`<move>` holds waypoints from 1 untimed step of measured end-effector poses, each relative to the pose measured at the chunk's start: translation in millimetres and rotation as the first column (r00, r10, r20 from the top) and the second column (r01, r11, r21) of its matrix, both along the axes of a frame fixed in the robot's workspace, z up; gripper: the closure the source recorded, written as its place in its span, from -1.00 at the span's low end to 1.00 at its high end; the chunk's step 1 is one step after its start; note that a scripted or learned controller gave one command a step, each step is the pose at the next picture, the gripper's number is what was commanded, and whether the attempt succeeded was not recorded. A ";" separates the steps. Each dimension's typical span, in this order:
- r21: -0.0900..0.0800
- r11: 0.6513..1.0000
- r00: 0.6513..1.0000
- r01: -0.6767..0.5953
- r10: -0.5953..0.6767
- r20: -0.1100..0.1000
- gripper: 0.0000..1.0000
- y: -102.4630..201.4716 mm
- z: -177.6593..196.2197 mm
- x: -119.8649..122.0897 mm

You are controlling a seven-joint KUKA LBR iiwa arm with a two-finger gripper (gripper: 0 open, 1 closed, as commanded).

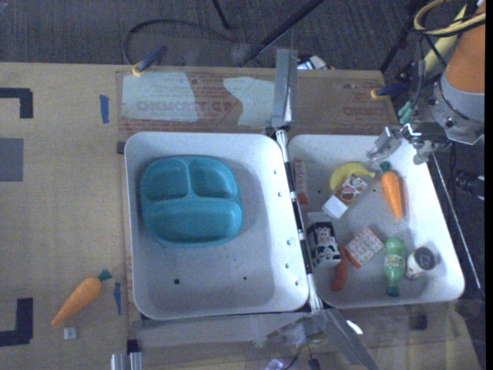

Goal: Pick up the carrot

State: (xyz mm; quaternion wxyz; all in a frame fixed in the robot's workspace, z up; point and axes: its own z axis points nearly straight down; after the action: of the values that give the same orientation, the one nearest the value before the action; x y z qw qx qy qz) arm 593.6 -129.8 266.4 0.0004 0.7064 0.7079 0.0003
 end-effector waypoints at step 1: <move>0.000 0.991 0.991 -0.136 0.136 -0.001 -1.00 -60.0 -103.0 22.5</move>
State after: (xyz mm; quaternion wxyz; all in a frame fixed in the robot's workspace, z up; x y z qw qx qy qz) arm 616.1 -189.8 163.4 0.0001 0.6565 0.7543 0.0001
